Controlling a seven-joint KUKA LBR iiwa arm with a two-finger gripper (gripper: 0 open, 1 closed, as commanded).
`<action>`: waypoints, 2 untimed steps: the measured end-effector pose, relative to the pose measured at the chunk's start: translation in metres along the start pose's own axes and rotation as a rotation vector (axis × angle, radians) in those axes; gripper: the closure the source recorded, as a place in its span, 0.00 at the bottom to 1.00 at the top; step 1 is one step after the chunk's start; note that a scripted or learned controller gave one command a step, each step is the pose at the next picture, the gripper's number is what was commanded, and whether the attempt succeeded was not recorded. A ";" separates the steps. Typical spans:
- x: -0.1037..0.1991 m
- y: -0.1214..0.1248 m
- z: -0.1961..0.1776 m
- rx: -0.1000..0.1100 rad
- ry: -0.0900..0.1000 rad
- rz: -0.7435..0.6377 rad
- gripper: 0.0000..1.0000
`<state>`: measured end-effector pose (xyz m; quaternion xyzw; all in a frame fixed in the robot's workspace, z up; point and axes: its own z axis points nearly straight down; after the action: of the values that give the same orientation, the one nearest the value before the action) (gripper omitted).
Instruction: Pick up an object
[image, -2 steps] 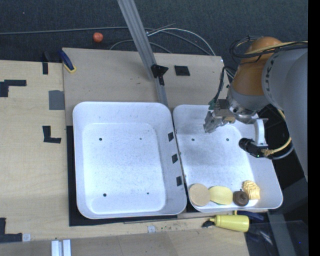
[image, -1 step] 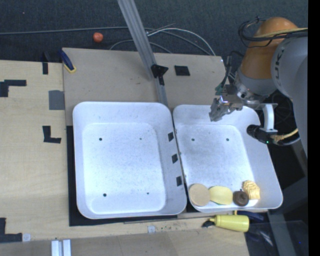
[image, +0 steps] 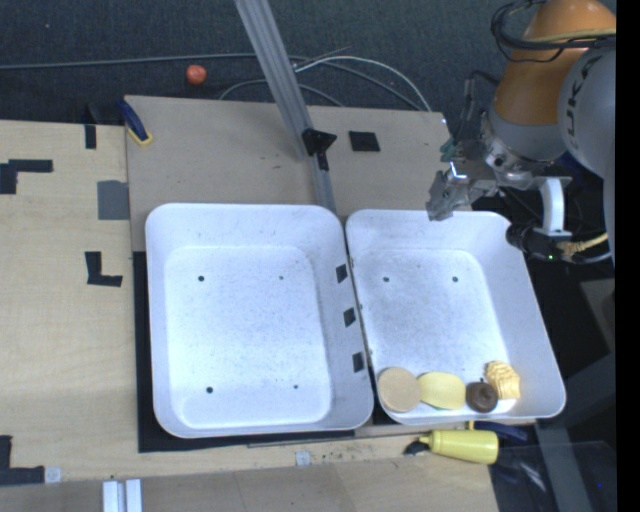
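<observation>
The right bin (image: 500, 260) holds several small things along its near edge: a tan round disc (image: 398, 388), a pale yellow oval piece (image: 440, 390), a dark brown round piece (image: 482, 397) and a small yellow ridged piece (image: 502, 378). My gripper (image: 444, 200) hangs over the far rim of the right bin, well away from those objects. Nothing shows between its fingers.
The left bin (image: 170, 300) stands beside the right one. A yellow tool with a black tip (image: 460, 445) lies on the bench just in front of the right bin. A grey pole (image: 285, 85) slants up behind the bins. Cables run at the right.
</observation>
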<state>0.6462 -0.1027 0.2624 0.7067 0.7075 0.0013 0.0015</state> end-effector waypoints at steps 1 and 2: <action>0.054 -0.013 0.002 0.004 0.001 -0.003 1.00; 0.107 -0.014 0.023 0.006 0.001 -0.003 1.00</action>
<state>0.6321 0.0038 0.2391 0.7056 0.7086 -0.0005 -0.0009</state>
